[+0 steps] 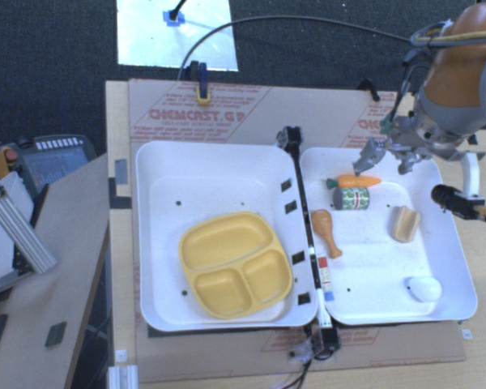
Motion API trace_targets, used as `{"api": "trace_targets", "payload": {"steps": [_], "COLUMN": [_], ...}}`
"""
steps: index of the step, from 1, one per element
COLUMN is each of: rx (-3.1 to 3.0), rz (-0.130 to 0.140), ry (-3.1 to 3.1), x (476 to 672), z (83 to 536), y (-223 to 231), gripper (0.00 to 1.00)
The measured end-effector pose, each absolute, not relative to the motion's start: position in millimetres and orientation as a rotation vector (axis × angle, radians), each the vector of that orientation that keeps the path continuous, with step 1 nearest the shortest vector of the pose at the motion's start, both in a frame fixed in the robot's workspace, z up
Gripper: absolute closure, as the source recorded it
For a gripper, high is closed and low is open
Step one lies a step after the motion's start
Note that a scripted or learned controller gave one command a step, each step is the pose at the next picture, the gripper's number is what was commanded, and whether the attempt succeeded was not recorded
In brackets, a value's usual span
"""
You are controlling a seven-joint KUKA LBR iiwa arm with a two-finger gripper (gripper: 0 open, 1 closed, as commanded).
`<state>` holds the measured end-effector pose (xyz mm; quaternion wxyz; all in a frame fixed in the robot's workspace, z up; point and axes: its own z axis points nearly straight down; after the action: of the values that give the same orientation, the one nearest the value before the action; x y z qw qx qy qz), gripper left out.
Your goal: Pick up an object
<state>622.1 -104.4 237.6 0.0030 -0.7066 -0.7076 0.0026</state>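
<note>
The right bin (445,241) holds an orange carrot (358,181), a small green can (352,198) lying just below it, a brown drumstick (326,232), a tan bread piece (403,223) and a white rounded object (425,288). My gripper (387,162) hangs over the bin's far edge, just above and to the right of the carrot. Its fingers (367,160) are spread open with nothing between them.
A yellow three-compartment tray (235,263) lies in the left bin (170,177). A black divider strip (301,217) runs between the bins. A black cable arcs over the back of the bench, and a yellow clamp (202,87) sits at the cardboard's far edge.
</note>
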Motion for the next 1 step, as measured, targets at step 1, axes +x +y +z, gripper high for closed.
{"api": "trace_targets", "payload": {"steps": [1], "rx": [-2.219], "rz": [-0.001], "ry": [-2.226], "x": [624.2], "z": [242.8], "y": [-104.3], "gripper": [0.00]}}
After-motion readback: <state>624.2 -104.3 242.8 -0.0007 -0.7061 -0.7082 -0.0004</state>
